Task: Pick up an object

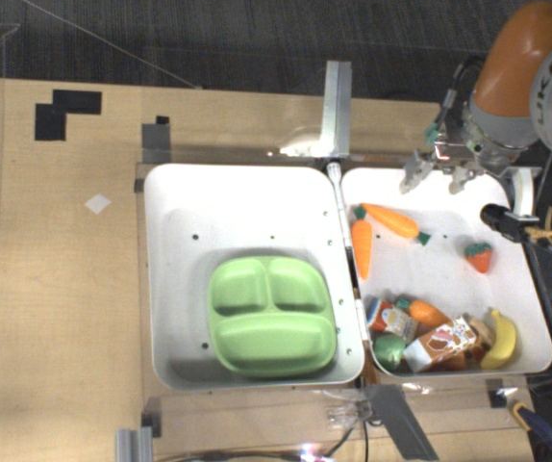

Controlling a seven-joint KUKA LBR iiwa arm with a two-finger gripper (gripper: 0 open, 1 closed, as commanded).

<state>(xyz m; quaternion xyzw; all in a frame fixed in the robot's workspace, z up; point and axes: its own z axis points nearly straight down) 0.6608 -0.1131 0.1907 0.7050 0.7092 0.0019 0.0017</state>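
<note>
Two white bins stand side by side — the left bin (161, 258) holds one green divided plate (271, 316). The right bin (526, 287) holds two carrots (388, 219) (361, 246), one strawberry (480, 256), one banana (501, 339) — and a small heap of packets too jumbled to count.

Pale wooden bench (55, 287) with black patches; dark grey carpet floor (209, 17) beyond

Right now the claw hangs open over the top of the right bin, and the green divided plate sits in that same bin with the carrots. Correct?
Not quite. The camera view shows the green divided plate alone in the left bin. The claw does hang open over the top of the right bin, where the carrots lie.
</note>
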